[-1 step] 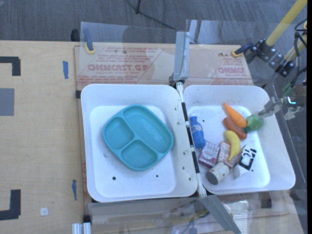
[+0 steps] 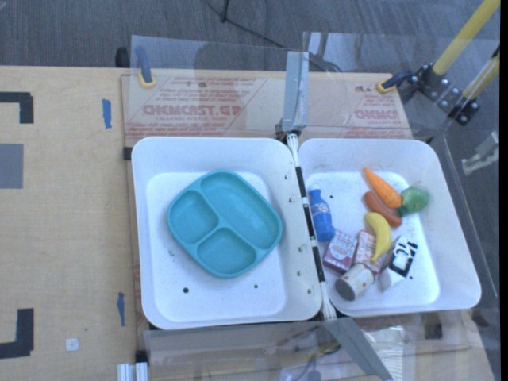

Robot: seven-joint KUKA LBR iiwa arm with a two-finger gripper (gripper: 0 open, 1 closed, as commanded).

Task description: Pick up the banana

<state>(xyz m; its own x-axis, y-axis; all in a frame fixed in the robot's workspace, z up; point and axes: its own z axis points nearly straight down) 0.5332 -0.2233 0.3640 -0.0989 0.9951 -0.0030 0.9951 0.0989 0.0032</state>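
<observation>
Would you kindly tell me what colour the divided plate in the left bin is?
The divided plate is turquoise blue, seen clearly in the camera view.

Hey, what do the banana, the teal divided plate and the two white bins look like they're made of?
Banana: probably toy plastic, judging by its smooth, even yellow with no spots. Teal divided plate: likely moulded plastic, one uniform colour with rounded compartment ridges and a soft sheen. White bins: apparently thin formed plastic, matte, with rounded corners and rolled rims.

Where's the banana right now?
The banana lies in the right bin, toward its lower middle. A sausage sits just above it, a small pink carton at its left.
</observation>
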